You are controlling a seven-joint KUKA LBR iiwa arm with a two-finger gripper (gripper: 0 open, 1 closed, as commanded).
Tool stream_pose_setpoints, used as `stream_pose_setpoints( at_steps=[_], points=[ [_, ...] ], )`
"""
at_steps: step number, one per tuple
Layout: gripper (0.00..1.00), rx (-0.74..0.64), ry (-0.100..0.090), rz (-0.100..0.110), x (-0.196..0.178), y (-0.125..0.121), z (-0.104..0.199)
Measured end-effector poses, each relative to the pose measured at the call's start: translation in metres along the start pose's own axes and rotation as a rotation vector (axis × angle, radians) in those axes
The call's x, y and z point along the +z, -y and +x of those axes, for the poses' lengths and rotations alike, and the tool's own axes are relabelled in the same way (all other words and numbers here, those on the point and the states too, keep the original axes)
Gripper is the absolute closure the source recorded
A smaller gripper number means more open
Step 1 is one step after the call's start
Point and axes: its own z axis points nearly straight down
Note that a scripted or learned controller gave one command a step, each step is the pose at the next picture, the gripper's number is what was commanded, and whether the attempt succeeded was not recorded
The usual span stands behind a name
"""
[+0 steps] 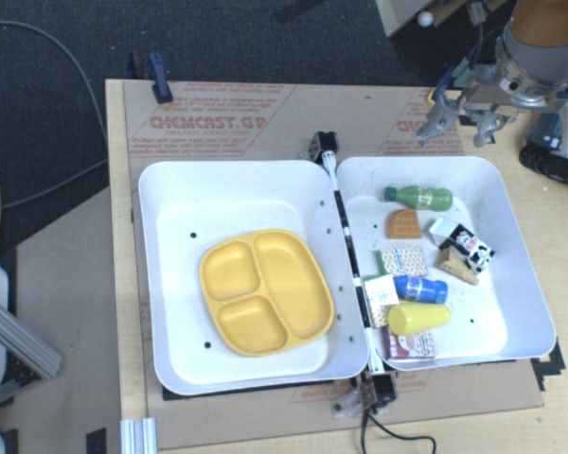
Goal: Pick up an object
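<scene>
- A brown desk point(265, 112) with red lettering carries two white bins side by side.
- Nearest, in the right bin point(511, 253): a yellow bottle point(417, 318) on its side, touching a blue one point(422, 289).
- Left bin point(170, 253): a yellow divided tray point(265, 291).
- Farther: a green bottle point(418, 197) lying flat.
- Beyond the right bin's far rim hangs the tool point(459, 126), fingers spread, gripping nothing.

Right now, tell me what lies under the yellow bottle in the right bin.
The yellow bottle lies across a white card and a red-and-white packet, beside the blue bottle. Whatever is printed or lying beneath its body is covered.
</scene>
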Motion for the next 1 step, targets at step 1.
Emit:
stream_pose_setpoints(
  at_steps=[1],
  points=[
    [0.00, 0.000, 0.000, 0.003, 0.1732, -0.0013, 0.0274]
  ],
)
